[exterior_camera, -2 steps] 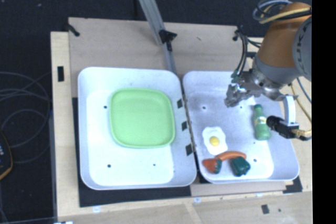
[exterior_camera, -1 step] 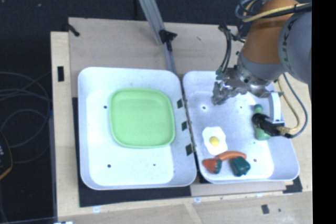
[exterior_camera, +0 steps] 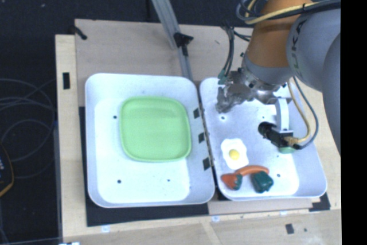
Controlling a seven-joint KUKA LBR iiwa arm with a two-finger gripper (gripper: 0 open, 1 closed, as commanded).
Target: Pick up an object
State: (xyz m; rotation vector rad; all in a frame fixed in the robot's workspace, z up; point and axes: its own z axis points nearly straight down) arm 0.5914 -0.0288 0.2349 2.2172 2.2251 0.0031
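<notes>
Gripper (exterior_camera: 225,105) hangs over the right bin's (exterior_camera: 307,178) far-left corner; can't tell jaw state. Targets sit at the near edge: fried egg (exterior_camera: 234,153), sausage (exterior_camera: 251,170), teal piece (exterior_camera: 263,182). Suggest going for the egg, which lies a bit apart, and descending straight down.

Both bins (exterior_camera: 103,140) are white. The left one carries a pale green plate (exterior_camera: 155,128). The right bin (exterior_camera: 307,172) contains a white fried egg (exterior_camera: 234,153) with yellow yolk, an orange-red sausage (exterior_camera: 250,170), a reddish-brown piece (exterior_camera: 231,181) and a dark teal piece (exterior_camera: 262,182).
</notes>
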